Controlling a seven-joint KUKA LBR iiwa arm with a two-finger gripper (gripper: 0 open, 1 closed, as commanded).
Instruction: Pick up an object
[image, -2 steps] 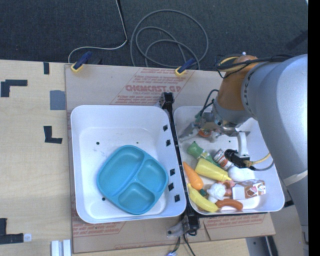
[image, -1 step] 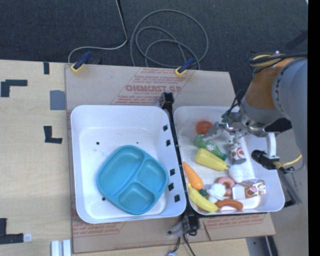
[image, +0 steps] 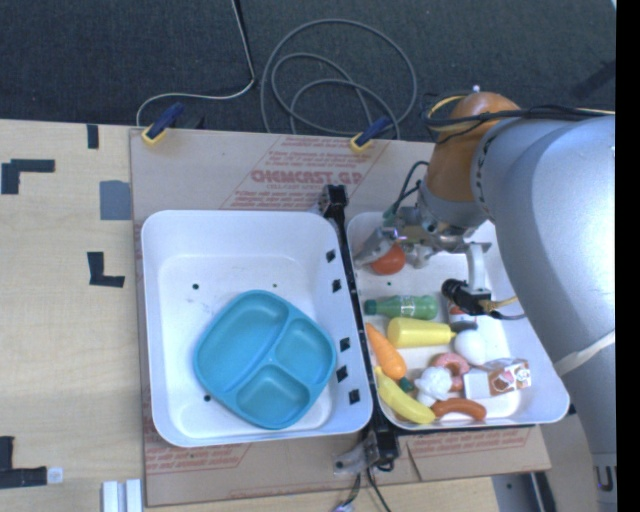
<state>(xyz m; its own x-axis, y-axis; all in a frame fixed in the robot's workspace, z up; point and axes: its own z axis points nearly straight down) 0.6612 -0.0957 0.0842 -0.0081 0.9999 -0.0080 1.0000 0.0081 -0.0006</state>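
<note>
My gripper (image: 392, 246) is low in the back left corner of the right bin (image: 548, 392), below the orange wrist band. A small red-orange round object (image: 388, 261) sits directly under it, partly covered by the gripper, and contact is unclear. In front of it lie a green bottle (image: 402, 306), a yellow cylinder (image: 420, 331), a carrot (image: 385, 350) and a banana (image: 400, 400).
The left bin (image: 170, 250) holds a blue divided plate (image: 265, 357). The right bin's front also has a white egg shape (image: 482, 345), a small carton (image: 506, 379), a sausage (image: 460, 408) and a white lumpy toy (image: 433, 382). The grey arm (image: 560, 220) covers that bin's right side.
</note>
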